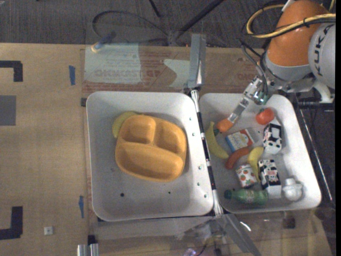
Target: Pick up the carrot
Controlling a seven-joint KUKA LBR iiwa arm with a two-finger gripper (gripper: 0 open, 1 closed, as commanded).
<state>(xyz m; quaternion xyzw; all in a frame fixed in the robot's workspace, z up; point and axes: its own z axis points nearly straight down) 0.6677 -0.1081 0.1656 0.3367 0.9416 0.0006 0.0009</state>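
The carrot (224,125) is a small orange piece lying in the upper left part of the right bin (306,159), just above a yellow banana (216,142). My gripper (234,116) slants down from the upper right, and its tip sits right at the carrot's upper end. The tip appears to touch the carrot, which still seems to rest on the bin floor. The grey arm with its orange band (295,20) hangs over the bin's far right corner.
Around the carrot lie a small snack box (240,139), a red sausage (237,157), a red tomato (265,116), two cow-print cartons (273,137), a strawberry carton (245,175) and a green bottle (246,196). The left bin (101,185) holds an orange divided plate (152,147).
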